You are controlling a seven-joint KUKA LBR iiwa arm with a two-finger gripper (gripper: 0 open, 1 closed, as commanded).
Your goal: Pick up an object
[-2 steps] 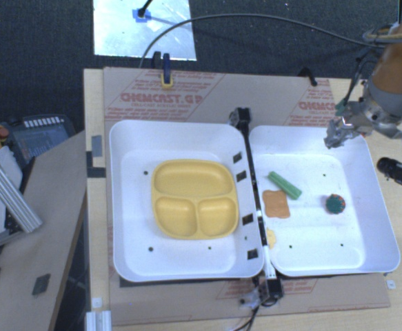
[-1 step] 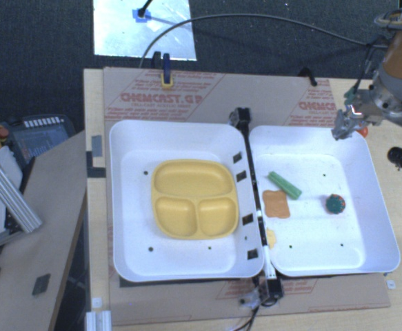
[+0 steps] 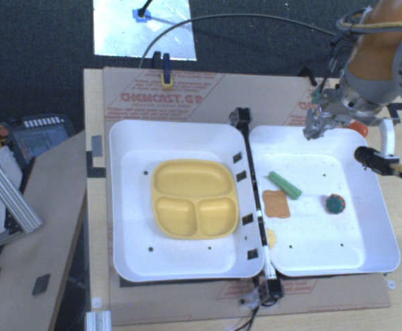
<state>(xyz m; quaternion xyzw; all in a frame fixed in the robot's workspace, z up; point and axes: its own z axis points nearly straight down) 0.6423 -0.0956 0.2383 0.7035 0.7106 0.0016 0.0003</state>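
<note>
The left bin (image 3: 128, 254) holds a glossy yellow three-part tray (image 3: 194, 198). The right bin (image 3: 373, 254) holds a green stick (image 3: 284, 185), flat orange square (image 3: 276, 203) and knobbly teal ball (image 3: 335, 203). The gripper (image 3: 316, 127) hovers upper right; its opening can't be told.

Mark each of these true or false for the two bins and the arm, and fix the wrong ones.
1. A yellow divided tray lies in the left bin. True.
2. The green stick lies in the left bin. False: it lies in the right bin, just above the orange flat piece.
3. The gripper is over the far edge of the right bin. True.
4. The small dark teal ball sits between the gripper's jaws. False: it rests on the right bin's floor, apart from the gripper.
5. The yellow divided tray has three compartments. True.
</note>
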